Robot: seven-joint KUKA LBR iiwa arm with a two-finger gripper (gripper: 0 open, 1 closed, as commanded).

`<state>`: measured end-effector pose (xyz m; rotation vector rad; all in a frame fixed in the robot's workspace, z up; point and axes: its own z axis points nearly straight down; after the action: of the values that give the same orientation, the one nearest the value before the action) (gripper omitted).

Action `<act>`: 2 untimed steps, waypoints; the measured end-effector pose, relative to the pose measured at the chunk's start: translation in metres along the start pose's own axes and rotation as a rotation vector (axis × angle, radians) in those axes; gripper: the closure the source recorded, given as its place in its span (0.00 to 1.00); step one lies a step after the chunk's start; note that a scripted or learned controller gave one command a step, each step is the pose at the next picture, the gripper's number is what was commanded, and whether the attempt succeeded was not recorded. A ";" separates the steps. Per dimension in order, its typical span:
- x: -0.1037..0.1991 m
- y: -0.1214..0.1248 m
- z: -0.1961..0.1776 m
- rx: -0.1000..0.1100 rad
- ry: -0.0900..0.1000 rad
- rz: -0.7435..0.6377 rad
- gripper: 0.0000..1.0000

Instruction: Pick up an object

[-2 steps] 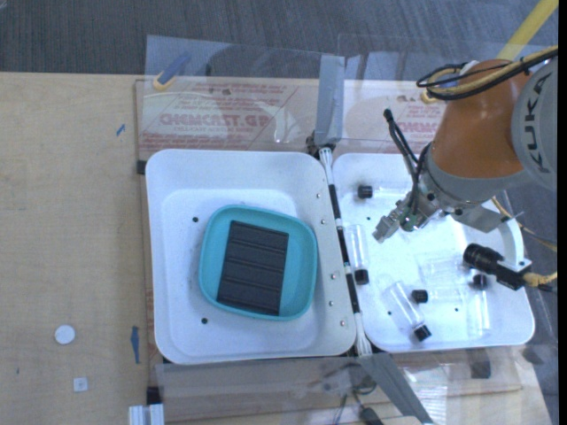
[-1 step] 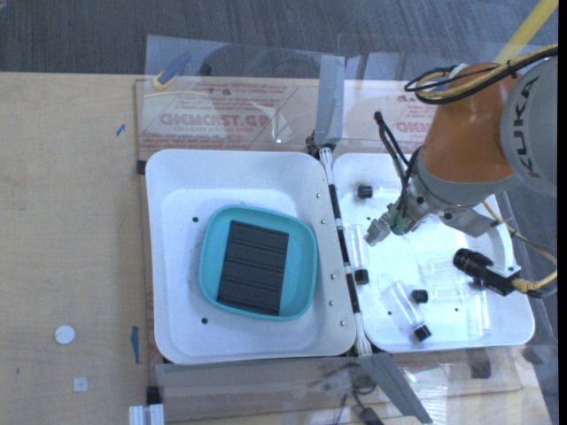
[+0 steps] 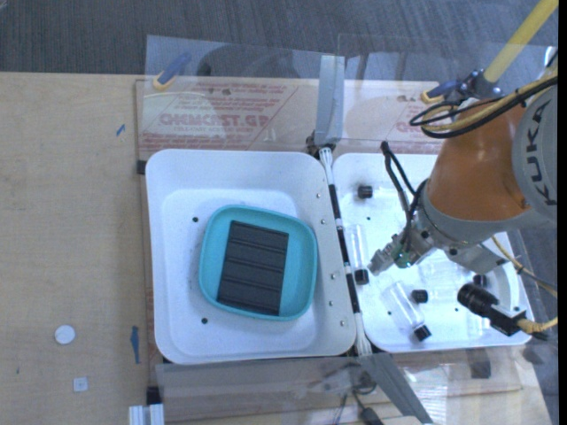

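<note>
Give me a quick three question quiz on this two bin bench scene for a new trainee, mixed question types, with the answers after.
1. True or false: the teal tray sits in the right bin.
2. What lies inside the teal tray?
   A. a clear tube
   B. a dark ridged block
   C. a white disc
3. Over which bin is the gripper?

Key:
1. False, it sits in the left bin.
2. B.
3. The right bin.
</note>
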<state>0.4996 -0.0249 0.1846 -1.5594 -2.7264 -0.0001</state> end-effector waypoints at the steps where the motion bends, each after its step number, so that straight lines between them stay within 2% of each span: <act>1: -0.028 0.043 -0.045 -0.004 -0.004 0.288 1.00; 2: -0.022 -0.021 0.000 0.001 0.000 0.394 1.00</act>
<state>0.4933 -0.0547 0.1842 -2.0621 -2.3683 0.0016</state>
